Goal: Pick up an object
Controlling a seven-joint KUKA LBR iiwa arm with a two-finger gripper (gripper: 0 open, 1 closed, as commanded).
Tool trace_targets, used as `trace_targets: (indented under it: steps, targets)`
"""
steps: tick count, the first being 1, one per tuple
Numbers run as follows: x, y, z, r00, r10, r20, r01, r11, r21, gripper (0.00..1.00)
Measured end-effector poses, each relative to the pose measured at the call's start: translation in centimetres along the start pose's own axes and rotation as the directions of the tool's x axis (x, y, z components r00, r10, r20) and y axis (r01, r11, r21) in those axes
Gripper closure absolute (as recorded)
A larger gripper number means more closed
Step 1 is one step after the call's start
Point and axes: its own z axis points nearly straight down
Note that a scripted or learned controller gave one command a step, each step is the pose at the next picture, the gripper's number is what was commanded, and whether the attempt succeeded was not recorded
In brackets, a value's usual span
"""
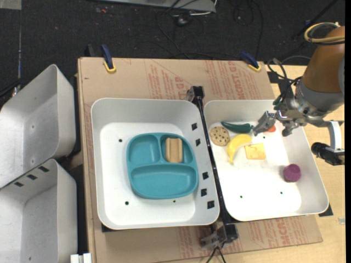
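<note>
Everything here is placed relative to the black divider [205, 147] that runs between the two white bins on the counter [164, 75].

Far to the left of the divider, off the counter's edge, two grey tubs [33, 163] stand stacked at a tilt. Nearer, the left bin [109, 125] lies with its right wall against the divider. In it rests a teal compartment tray [162, 174], and in the tray's upper right compartment, the one closest to the divider, sits a tan block [174, 149] standing lengthwise.

Just right of the divider begins the right bin [274, 201]. A speckled cookie [219, 136] lies closest to the divider, almost at the bin's left wall. Above and to the right of it is a dark green pepper [237, 126], and below the pepper a yellow banana [237, 146] curves downward, touching or nearly touching the cookie's edge. A yellow square piece [255, 152] lies just beside the banana on the side away from the divider. Further right, well apart from this cluster, is a purple ball [292, 172].

The end effector [272, 122] hovers over the upper part of the right bin, just right of the pepper's tip, at the end of the grey and orange arm [323, 64]. Its fingers appear spread, with nothing between them; a reddish tip [271, 128] shows on one.
</note>
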Motion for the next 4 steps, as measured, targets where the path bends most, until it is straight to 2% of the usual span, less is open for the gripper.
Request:
trace_targets:
  steps: [1,3,4]
  targets:
    - [0.0,0.3,-0.8,1.0,-0.003,0.003,0.003,1.0,-0.014,0.0]
    - [-0.4,0.8,10.3,1.0,-0.001,0.003,0.001,1.0,-0.013,0.0]
    - [-0.6,1.3,8.4,1.0,0.0,0.009,0.001,1.0,-0.029,1.0]
